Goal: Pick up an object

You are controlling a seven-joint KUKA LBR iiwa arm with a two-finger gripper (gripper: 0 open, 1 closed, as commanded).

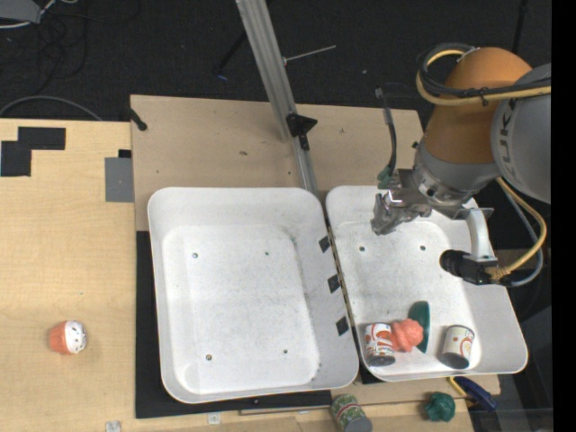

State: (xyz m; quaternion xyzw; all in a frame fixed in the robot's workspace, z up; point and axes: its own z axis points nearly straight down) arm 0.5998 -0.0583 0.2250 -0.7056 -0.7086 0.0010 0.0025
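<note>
**End effector above the right bin, objects at its near edge**

The grey arm's end effector (389, 212) hangs over the far part of the right shallow white bin (396, 268); whether it is wide or narrow cannot be told. Along that bin's near edge lie a red-and-white can (379, 343), an orange soft lump (407, 334), a dark green piece (420, 314) and a white cup (457, 346), well apart from the end effector.

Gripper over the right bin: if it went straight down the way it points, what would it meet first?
Probably bare floor of the right bin; the gripper hangs over its upper part, apart from the objects near the front. Depth is uncertain.
</note>
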